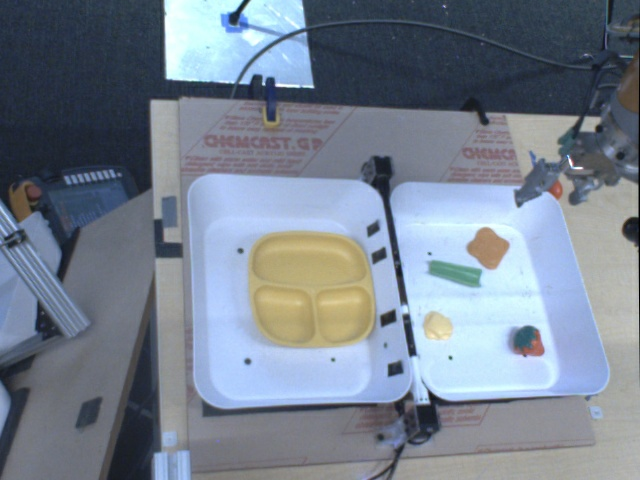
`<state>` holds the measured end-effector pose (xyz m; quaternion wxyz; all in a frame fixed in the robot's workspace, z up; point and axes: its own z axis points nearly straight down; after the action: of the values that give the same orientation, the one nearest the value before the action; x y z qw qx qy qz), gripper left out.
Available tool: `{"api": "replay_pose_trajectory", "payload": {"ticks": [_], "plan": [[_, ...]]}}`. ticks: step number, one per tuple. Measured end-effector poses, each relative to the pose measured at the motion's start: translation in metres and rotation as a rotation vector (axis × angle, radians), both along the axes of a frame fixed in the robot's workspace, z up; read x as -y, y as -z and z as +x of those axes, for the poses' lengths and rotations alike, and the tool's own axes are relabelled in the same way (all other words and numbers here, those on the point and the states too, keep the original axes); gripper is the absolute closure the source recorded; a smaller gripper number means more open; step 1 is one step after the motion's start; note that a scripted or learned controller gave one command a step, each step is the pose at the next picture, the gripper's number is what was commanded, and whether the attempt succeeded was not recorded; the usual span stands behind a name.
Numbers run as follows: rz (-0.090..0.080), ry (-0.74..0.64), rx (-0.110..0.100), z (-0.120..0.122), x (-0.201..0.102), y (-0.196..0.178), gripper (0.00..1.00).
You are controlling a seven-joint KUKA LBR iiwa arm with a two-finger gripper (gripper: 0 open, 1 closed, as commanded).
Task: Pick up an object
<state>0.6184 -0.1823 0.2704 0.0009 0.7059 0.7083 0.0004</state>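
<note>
The right bin (570,268) holds several small items. An orange lump (488,247) lies near its middle, with a green stick (455,272) just below and left of it. A pale yellow piece (437,325) sits by the bin's left wall, and a red and green piece (529,341) is at the front right. My gripper (551,194) hangs over the bin's back right corner, above and right of the orange lump. It is open, with nothing between its fingers.
The left bin (215,268) holds a yellow divided plate (308,288). A black hinge strip (390,268) runs between the bins. Cables cross the dark floor behind the bench, and a metal sheet (235,28) lies at the back left.
</note>
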Motion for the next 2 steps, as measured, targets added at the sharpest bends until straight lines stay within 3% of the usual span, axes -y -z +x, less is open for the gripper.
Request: {"api": "replay_pose_trajectory", "payload": {"ticks": [2], "plan": [[-0.001,-0.002,0.002,0.016,0.000,0.097,0.00]]}}
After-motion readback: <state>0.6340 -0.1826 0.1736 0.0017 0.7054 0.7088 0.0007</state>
